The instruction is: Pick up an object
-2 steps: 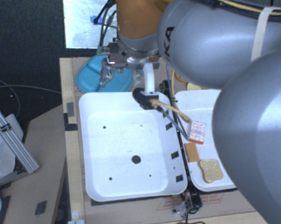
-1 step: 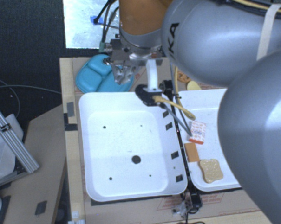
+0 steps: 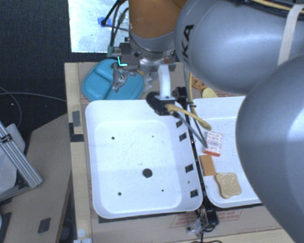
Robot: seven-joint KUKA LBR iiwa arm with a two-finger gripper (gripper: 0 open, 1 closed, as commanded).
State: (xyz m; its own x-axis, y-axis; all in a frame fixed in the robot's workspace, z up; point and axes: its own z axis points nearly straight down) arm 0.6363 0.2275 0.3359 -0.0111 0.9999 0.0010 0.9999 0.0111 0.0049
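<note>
- Toward the far left corner of the bench [image 3: 81, 197], just beyond the far rim of the left bin [image 3: 92, 146]: gripper [image 3: 121, 77] set low over a blue rounded thing [image 3: 101, 84], touching it or just above it; cannot tell which.
- Gripper's state, spread, pressed together or pinching: cannot tell, too crowded by wrist hardware.
- Reaching in from the right with the grey arm [image 3: 229, 39] slung across the right bin [image 3: 227, 125], probably the only way to get at that far corner.
- Likely target, as a judgement: the blue rounded thing, outside both bins, so possibly an aim gone wide, not a clean pick.
- Along the left side of the right bin, close to the wall shared with its neighbour: red-and-white packet [image 3: 214, 141], orange block [image 3: 207, 165] and tan spongy piece [image 3: 228, 184] in a row running toward the near edge, all well apart from the gripper.
- By the far edge of the right bin: pale yellow thing [image 3: 209, 93], partly hidden.
- On the left bin's floor, toward the near middle: dark round spot [image 3: 147, 173]; hole or small thing, cannot tell.
</note>
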